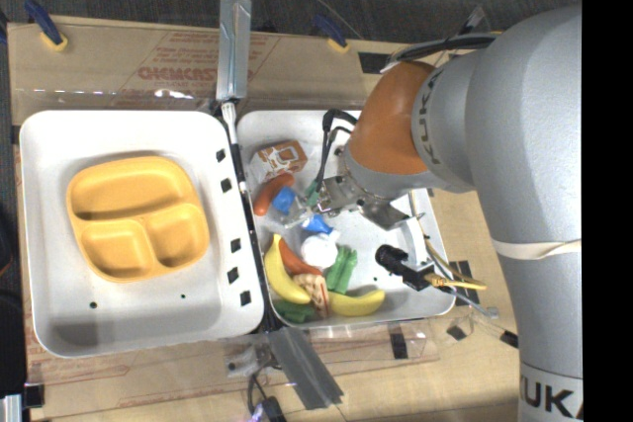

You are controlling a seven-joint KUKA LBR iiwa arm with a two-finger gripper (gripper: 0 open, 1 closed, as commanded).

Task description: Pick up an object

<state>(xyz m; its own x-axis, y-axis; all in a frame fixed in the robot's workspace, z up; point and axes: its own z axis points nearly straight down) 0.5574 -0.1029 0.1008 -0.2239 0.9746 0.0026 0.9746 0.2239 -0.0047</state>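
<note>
The right bin [425,212] holds a heap of toy food. My gripper [322,196] hangs low over the heap's middle, beside a small blue piece [286,203] and just above a white and blue object [317,248]. A brown packet with a white label [280,156] lies at the back of the bin. An orange-red sausage shape [269,197] rests against the left wall. Toward the front lie a yellow banana [280,278], a second banana [357,301], a green piece [343,268] and an orange piece [295,258].
The left bin [40,212] holds a yellow divided tray [138,215]. A metal bar [232,49] stands behind the divider between the bins. My arm's orange band [391,119] and grey body [524,163] cover the right bin's far right side.
</note>
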